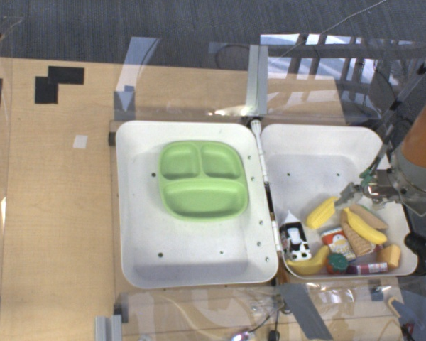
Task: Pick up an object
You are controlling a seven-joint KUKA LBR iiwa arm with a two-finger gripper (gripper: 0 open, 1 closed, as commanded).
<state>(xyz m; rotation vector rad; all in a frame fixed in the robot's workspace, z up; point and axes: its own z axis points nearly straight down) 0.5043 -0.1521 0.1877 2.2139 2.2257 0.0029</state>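
Observation:
My gripper [356, 192] hangs over the right side of the right bin [319, 148], just above a heap of toy food. Right under it lie a yellow corn-like piece [321, 212] and a banana [366, 219]. Below those sit a waffle-like block [358, 239], a small red box [334, 238] and a black-and-white milk carton [294, 237]. Along the front wall of the bin lie another yellow piece [309, 262], a green and red item [336, 263], a pink marker [370, 268] and an orange piece [392, 254]. Nothing is seen held.
A green divided plate [201, 179] lies in the left bin [138, 212]. The arm's orange band [420, 144] rises at the right edge. A metal divider [264, 183] runs between the bins. The far half of the right bin is bare white floor.

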